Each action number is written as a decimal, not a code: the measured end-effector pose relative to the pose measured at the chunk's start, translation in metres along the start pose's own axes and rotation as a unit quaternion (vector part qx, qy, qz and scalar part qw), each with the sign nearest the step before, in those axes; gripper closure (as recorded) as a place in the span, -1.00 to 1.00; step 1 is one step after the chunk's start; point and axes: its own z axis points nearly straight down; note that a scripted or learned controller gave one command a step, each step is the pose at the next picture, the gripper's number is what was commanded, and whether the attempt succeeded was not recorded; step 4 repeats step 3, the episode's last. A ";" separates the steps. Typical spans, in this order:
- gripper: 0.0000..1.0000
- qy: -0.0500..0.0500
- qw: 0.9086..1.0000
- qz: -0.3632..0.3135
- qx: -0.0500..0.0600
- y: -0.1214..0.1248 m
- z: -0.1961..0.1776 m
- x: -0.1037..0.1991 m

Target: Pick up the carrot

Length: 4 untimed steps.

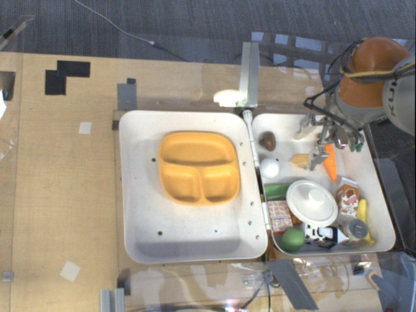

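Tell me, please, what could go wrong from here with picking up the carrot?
The carrot lies right beside the gripper, so a slightly off closure could nudge it away rather than catch it. It also sits in the crowded right bin, near the white bowl, which a dragged carrot might bump.

Wooden bench (pixel 58 194), dark grey carpet floor (pixel 162 12)
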 end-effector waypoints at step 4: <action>1.00 0.000 0.997 0.077 -0.002 0.045 -0.093 0.044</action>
